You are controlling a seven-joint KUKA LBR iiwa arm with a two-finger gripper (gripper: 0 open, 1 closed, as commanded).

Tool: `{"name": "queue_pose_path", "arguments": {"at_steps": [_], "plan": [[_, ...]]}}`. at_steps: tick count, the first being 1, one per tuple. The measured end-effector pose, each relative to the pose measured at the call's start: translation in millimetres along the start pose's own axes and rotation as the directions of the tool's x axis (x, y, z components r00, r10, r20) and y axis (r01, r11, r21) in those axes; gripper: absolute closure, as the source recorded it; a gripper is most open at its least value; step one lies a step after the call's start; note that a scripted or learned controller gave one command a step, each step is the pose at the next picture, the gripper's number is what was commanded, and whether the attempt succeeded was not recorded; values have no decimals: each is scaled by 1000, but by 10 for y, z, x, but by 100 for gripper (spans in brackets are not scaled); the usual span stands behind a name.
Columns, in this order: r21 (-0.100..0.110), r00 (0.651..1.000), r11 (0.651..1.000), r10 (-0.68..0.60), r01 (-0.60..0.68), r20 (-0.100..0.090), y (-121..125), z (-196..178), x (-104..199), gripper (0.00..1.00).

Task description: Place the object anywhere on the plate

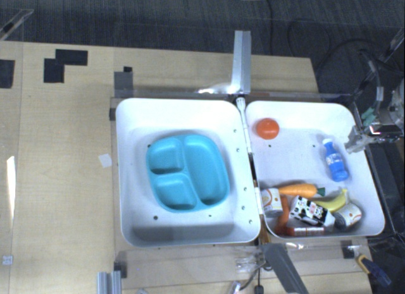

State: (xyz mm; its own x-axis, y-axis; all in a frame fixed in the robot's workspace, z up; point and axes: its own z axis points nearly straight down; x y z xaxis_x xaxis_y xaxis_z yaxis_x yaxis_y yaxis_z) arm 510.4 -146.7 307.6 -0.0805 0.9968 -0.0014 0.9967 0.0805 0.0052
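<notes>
A blue plate [188,171] with three compartments lies in the left bin [126,160], with nothing on it. The right bin [297,116] holds an orange round fruit [267,128] near its back left corner and a small blue bottle [335,161] towards its right side. Heaped at its front are a carrot [297,190], a banana [334,201], a black-and-white packet [308,211] and other small items. My gripper [365,133] hangs at the right bin's right rim, just right of and above the blue bottle and apart from it. I see nothing held in it.
A metal post [242,65] stands behind the seam between the two bins. Cables [354,65] run across the dark floor at the back right. The tan bench [57,179] stretches out left of the bins.
</notes>
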Motion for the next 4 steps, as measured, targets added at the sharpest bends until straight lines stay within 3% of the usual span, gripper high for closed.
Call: {"name": "queue_pose_path", "arguments": {"at_steps": [1,2,3,4], "plan": [[3,997,997,-82,82,-1,640,894,412,100],[2,997,997,-81,81,-1,641,890,410,0],[2,982,982,-190,190,-2,668,1238,1679,0],[-10,984,984,-177,177,20,523,1527,2068,0]]}}
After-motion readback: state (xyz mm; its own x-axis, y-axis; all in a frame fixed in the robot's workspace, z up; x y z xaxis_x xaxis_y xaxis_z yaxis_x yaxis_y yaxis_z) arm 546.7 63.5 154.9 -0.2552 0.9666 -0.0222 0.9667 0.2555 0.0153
